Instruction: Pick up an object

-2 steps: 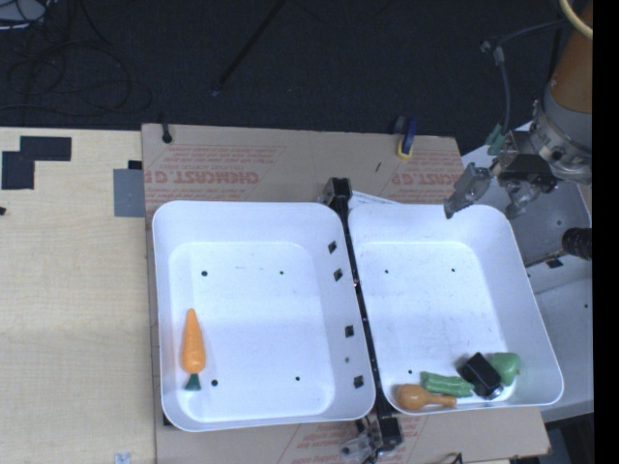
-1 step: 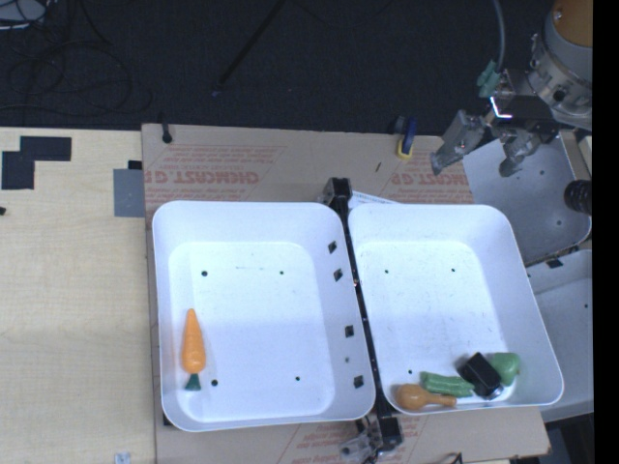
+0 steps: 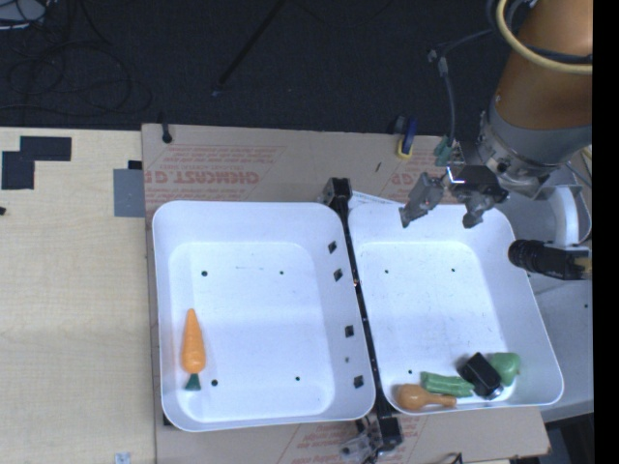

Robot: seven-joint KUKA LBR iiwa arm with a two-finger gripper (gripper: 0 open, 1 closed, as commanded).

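Candidate objects for picking lie in two places. In the right bin point(image 3: 455, 288), a small cluster sits crowded into the near right corner: a black block point(image 3: 481, 374) rests partly on top of a green toy vegetable point(image 3: 503, 364), a green pod-shaped piece point(image 3: 445, 384) lies just to its left, and an orange pear-shaped toy point(image 3: 422, 397) lies against the near wall. They touch or overlap, likely because the bin's sloping walls let loose things slide together in the corner. In the left bin point(image 3: 247, 259), a toy carrot point(image 3: 192, 342) lies alone near the left wall, its green stub pointing to the near side, well apart from everything else.

The gripper point(image 3: 444, 207) hangs above the far edge of the right bin, well apart from the cluster and farther still from the carrot. Its two fingers point(image 3: 421, 202) are spread apart with nothing between them, which suits an approach not yet begun. The grey arm with its orange band point(image 3: 546, 61) reaches in from the far right.

The two bins stand side by side on a brown cardboard sheet point(image 3: 251, 158) on the surface, joined by a black divider point(image 3: 350, 298). Judging by position, the task has not progressed: no object is lifted. The crowded corner would probably make a clean grasp harder than the lone carrot.
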